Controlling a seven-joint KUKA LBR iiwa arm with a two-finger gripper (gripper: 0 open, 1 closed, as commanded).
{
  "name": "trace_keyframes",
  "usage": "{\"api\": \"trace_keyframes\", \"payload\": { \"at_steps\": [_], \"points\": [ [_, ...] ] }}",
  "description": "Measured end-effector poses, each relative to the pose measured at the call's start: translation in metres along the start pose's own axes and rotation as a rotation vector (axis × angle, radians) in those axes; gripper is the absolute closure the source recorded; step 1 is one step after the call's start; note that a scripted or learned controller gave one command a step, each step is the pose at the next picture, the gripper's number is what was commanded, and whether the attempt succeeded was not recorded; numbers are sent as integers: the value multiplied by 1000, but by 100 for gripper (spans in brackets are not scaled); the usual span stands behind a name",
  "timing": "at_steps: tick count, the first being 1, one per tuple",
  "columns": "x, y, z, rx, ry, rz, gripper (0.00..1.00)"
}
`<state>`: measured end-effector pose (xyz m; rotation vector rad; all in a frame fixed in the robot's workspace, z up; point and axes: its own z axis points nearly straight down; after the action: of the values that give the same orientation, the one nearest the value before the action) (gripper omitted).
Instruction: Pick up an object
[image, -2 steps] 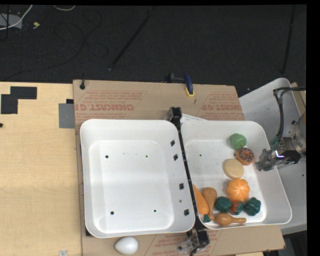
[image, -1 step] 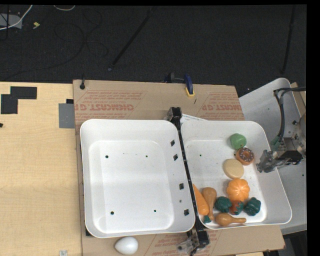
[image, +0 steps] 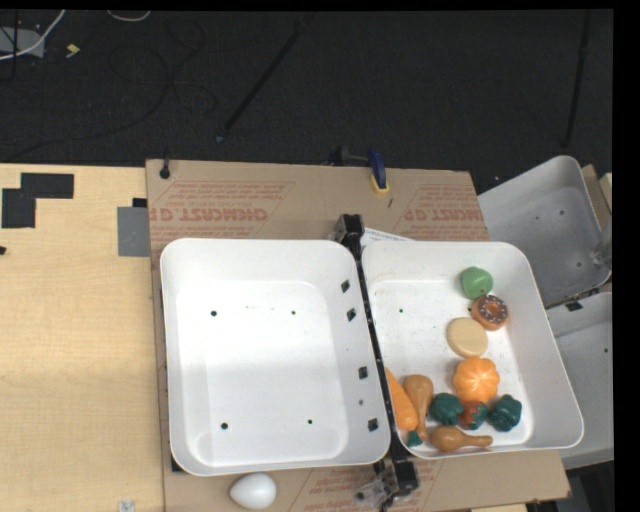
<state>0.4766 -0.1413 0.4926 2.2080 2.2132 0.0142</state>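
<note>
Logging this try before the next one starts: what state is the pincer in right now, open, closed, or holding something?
Pincer: its state cannot be told from the camera view; none of the toy foods in the right bin is seen held.

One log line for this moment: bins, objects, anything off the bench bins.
left bin: bare | right bin: toy foods clustered at right and front | white egg: on cardboard outside bins | pick: not started

A dark carpeted floor (image: 300, 80) crossed by black cables (image: 255, 85) fills the top of the scene. Below it lies a pale wooden bench (image: 70, 330), with a brown cardboard sheet (image: 260, 205) printed in red spread upon it.
</note>
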Motion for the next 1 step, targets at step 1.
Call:
{"api": "trace_keyframes", "payload": {
  "at_steps": [1],
  "points": [
    [-35, 38, -43, 14, 1, 3, 100]
  ]
}}
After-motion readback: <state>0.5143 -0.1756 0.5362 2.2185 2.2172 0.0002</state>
